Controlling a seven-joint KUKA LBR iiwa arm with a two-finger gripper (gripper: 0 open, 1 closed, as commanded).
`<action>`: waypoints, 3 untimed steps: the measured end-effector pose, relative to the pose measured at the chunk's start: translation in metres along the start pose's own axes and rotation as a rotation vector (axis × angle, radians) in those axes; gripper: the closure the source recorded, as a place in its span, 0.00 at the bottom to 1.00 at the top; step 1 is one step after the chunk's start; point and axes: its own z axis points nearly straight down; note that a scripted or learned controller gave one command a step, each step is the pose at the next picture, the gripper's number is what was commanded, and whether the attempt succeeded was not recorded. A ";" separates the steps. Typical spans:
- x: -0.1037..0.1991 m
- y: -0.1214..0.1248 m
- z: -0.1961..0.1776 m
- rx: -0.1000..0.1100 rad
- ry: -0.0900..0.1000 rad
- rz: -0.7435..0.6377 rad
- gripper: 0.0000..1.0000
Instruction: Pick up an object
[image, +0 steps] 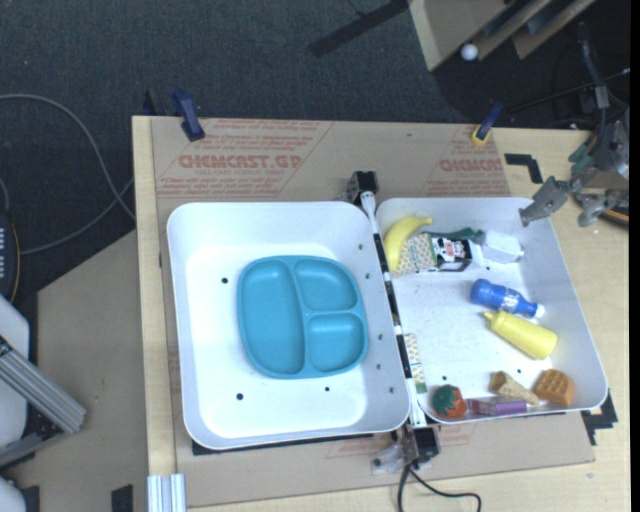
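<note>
So the surface (300, 150) is a tan board with red lettering printed on it, clipped down by 2 clamps at the back edge, and it carries 2 shallow white plastic bins with rounded corners.

The left bin (200, 250) has a smooth teal divided plate (300, 315) sitting in the middle, a rounded rectangle with 3 compartments.

The right bin (570, 330) has all the small stuff:
- a curved yellow banana (400, 240) up at the back-left corner, just beside a little black-and-white patterned carton (443, 250) lying on its side
- a flat white piece (502, 246) just right of that carton, can't tell what it is
- a blue bottle (505, 299) on its side, glossy, with a white band near its cap end
- a yellow squeeze bottle (522, 334) right beside it, also lying down, tapered nozzle pointing left
- along the front wall: a small round red-and-green toy (449, 401), a thin purple marker-like stick (505, 406), a tan wedge (510, 385), and a bumpy orange-brown chunk (554, 386)

The end effector (560, 195) is at the back-right corner of the right bin, metallic grey, hanging over the rim well apart from the objects. Its fingers look spread apart with nothing between them.
</note>
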 end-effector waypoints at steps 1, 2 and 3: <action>0.026 0.004 0.070 0.001 0.001 -0.001 0.00; 0.043 -0.040 0.168 0.002 0.001 0.001 0.00; 0.076 -0.103 0.181 0.001 0.001 0.001 0.00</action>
